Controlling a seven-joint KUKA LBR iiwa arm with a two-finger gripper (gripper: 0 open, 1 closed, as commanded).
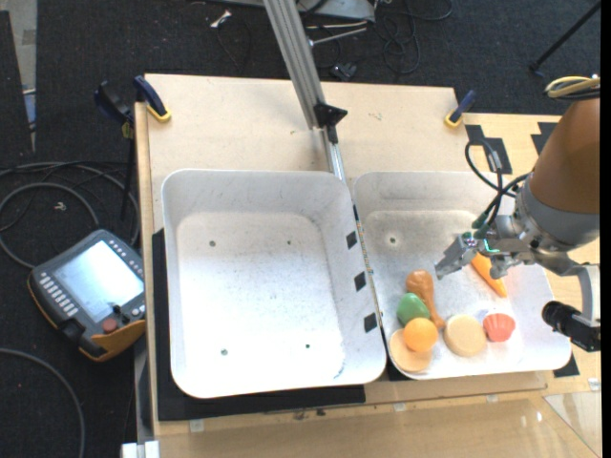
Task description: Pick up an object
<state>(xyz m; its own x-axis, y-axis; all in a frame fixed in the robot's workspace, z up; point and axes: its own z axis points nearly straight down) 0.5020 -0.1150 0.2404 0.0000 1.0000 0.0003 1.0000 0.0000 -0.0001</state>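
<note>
A wooden bench (248, 122) fills the middle of the frame, seen from above at a slant. Two shallow white bins sit on it side by side: the left bin (191, 256) and the right bin (401, 208).

The arm (573, 160), grey with an orange band, enters from the right edge of the frame. Its gripper (468, 254) hangs over the middle of the right bin, pointing toward the left.

The toy food lies in the lower part of the right bin, below the gripper in the frame. An orange carrot-like piece (493, 279) lies just beside the gripper, to its lower right. A brown drumstick shape (421, 287) lies near it to the lower left, touching a green piece (412, 307). Along the bin's lower edge sit an orange ball (420, 336), a tan round piece (466, 336) and a red piece (499, 327).

A handheld control pendant (88, 294) rests on the dark floor at the left of the frame.
</note>
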